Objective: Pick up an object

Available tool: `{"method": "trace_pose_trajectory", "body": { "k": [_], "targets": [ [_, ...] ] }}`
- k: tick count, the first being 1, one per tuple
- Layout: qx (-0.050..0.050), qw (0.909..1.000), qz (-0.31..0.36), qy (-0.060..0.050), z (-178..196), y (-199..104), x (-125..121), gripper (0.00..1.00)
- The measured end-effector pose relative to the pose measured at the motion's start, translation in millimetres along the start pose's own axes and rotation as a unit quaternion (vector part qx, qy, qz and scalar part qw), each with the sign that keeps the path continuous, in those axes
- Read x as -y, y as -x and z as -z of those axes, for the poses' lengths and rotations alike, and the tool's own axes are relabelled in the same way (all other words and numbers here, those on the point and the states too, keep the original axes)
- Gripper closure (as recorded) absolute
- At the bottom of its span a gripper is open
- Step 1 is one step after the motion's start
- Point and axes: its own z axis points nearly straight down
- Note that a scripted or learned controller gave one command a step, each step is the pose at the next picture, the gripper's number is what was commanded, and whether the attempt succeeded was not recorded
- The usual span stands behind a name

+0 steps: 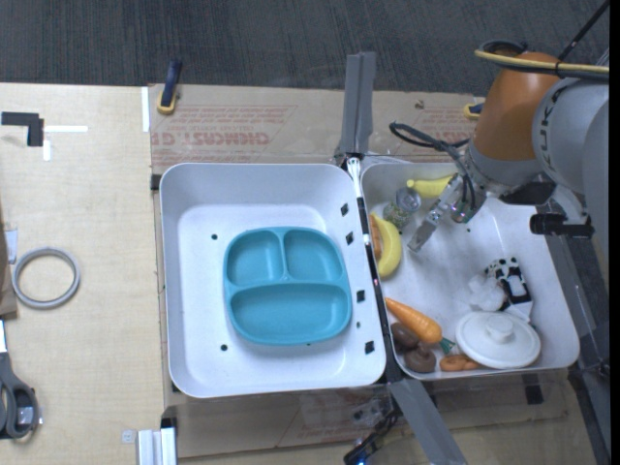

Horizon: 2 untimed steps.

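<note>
Bananas (387, 248): two; carrots (414, 321): two.

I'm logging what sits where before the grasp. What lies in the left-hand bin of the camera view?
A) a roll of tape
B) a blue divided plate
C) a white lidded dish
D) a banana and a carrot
B: the blue divided plate lies flat in the middle of the left bin, while the banana, carrot and white lidded dish lie in the right bin.
</note>
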Motion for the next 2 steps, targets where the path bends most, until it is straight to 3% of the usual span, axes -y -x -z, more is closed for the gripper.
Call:
{"method": "trace_pose_trajectory", "body": {
  "k": [1, 2],
  "targets": [
    [0.009, 0.9978, -0.065, 0.006, 2.9, 1.8, 80.1, 0.00],
    [0.009, 0.9894, -0.145, 0.007, 2.9, -26.6, 14.0, 0.00]
  ]
}}
